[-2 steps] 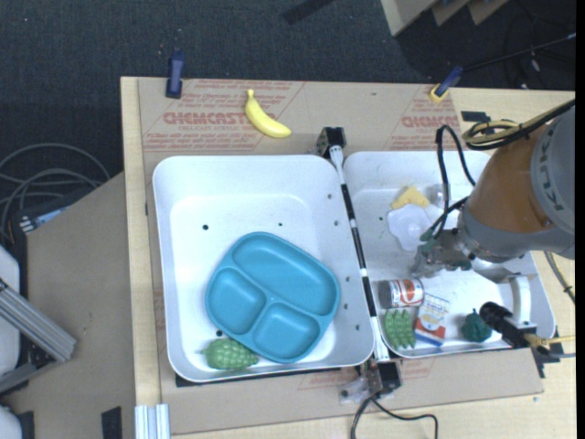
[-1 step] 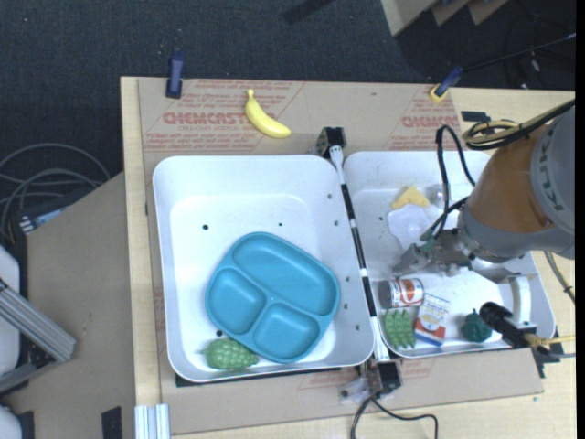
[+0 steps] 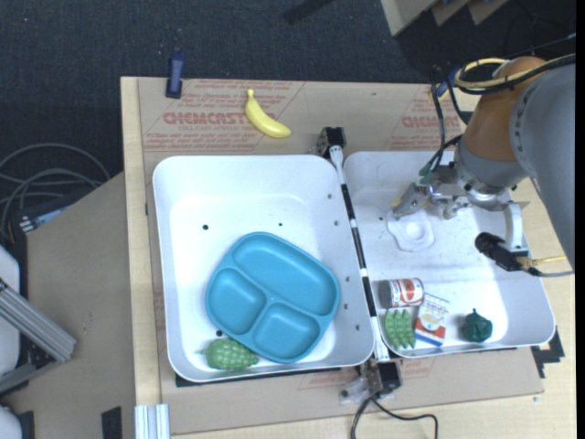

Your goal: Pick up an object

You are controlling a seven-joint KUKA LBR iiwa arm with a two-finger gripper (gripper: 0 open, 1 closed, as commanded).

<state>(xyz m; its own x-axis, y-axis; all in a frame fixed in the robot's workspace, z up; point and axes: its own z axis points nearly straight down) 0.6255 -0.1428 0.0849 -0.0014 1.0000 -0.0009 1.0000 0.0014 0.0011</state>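
The end effector (image 3: 430, 195) is seen low over the far part of the right bin (image 3: 516, 332); whether it is open or closed cannot be told, and nothing is seen in its grasp. Just near of it a small white cup-like object (image 3: 411, 234) lies on the bin floor. Along the near edge a red-labelled can (image 3: 402, 292), a green ridged item (image 3: 398, 328), a small printed carton (image 3: 430, 322) and a dark green object (image 3: 475, 326) are found; their print cannot be read. In the left bin (image 3: 183, 199) a blue divided plate (image 3: 271, 295) and a green bumpy item (image 3: 228, 355) are placed. On the tabletop (image 3: 146, 245), a cardboard sheet (image 3: 210, 117) marked "CHEMCAST" carries a yellow banana (image 3: 265, 117)
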